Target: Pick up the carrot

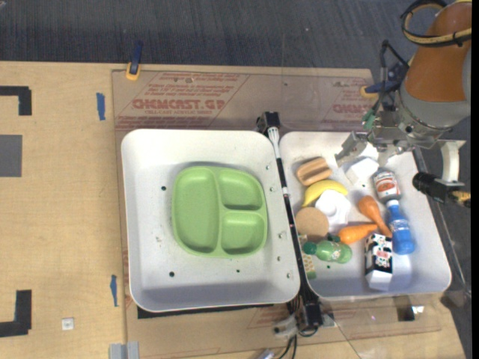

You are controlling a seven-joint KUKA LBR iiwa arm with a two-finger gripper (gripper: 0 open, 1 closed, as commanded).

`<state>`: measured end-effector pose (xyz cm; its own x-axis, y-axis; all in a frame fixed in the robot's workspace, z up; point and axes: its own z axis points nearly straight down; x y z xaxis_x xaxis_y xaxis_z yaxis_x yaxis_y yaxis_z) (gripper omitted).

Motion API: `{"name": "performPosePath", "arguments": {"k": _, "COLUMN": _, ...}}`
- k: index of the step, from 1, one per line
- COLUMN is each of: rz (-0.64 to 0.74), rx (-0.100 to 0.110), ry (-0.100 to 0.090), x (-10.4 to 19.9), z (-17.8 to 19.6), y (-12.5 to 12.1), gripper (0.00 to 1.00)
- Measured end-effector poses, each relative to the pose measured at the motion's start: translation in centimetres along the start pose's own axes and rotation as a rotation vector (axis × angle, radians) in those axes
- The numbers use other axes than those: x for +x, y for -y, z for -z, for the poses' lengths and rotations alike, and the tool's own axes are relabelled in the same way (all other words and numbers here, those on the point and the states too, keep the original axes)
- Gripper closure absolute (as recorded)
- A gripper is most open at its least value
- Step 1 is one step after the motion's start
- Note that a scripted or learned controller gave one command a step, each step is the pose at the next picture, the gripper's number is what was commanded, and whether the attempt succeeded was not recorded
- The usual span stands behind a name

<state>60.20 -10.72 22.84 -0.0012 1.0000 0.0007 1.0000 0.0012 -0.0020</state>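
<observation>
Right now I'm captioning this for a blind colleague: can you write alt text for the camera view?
A robot arm's pincer hovers over the back of the right bin, which holds a carrot among toy food and small bottles. The left bin holds a green divided plate.

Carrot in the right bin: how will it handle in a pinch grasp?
Carrot looks like smooth moulded plastic, so probably stiff, light and a bit slippery. Its tapered, rounded shape may roll or squirt out. The bottle and milk carton crowd it, so neighbours may shift.
</observation>
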Motion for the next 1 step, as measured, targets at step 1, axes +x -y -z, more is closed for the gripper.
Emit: {"name": "performPosePath", "arguments": {"k": 1, "rz": 0.401, "rx": 0.005, "ry": -0.002, "x": -2.32, "z": -9.88, "y": 4.52, "gripper": 0.00}}
